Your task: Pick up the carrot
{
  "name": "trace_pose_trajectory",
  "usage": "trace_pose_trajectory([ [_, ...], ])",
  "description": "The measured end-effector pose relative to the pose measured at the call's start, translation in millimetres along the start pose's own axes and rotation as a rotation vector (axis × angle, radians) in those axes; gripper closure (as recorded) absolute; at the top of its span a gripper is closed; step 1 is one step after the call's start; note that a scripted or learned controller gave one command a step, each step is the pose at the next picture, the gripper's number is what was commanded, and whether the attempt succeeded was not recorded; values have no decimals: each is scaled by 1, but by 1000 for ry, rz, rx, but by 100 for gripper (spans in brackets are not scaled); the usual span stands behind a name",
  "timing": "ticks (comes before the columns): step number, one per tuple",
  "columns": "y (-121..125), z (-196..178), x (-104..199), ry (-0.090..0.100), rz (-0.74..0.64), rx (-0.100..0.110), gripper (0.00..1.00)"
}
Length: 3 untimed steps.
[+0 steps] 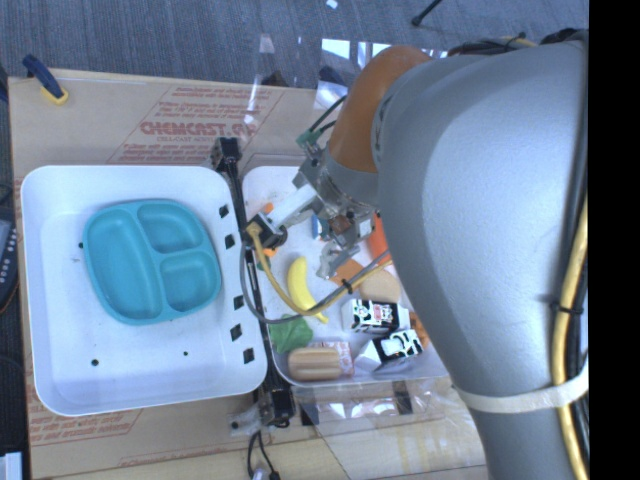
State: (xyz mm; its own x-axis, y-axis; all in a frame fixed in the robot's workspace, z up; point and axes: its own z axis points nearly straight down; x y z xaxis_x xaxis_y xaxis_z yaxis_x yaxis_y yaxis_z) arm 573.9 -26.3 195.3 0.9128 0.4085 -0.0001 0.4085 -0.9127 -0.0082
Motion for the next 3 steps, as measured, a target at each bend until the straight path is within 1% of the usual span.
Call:
trace_pose_trajectory([
  [1,-9,5,-60,-9,-118,1,0],
  [2,62,99,-38,-16,-24,0,0],
  [3,61,87,-36,-15,-34,6,100],
])
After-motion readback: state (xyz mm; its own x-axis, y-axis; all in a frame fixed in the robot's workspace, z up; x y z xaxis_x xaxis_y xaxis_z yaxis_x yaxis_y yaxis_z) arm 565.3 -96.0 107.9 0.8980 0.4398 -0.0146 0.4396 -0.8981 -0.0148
